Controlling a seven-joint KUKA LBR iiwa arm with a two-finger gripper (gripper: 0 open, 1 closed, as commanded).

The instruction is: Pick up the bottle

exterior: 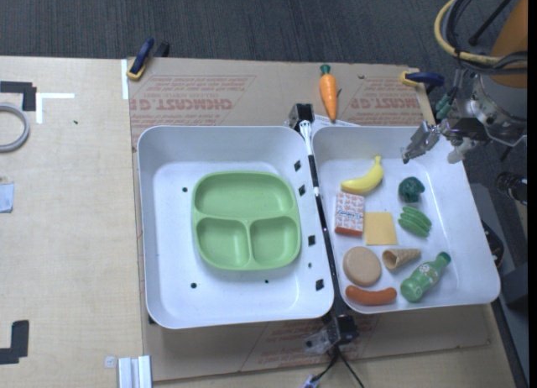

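On the left, one white bin [159,235] holds a single green divided plate [247,220] with three compartments. Outside the bins, on the cardboard behind them, lies one toy carrot [327,91].

In the right bin [474,201] I count nine things, one of each: a banana [364,178], a small red-and-white carton [350,213], a yellow cheese slice [380,228], a round tan patty [362,266], a sausage [370,296] along the front wall, a cone [400,257], a dark green broccoli-like piece [411,189], a lighter green ribbed vegetable [414,222] — and the bottle [424,277], green, lying tilted in the front right corner, just beside the cone, cap pointing back and to the right.

My gripper [435,146] hangs above the back right corner of that bin, well apart from the bottle, fingers spread wide with nothing between them. My fingertips [413,150] are small and dim — their shape is hard to make out — and my arm is cut off at the picture's right edge.
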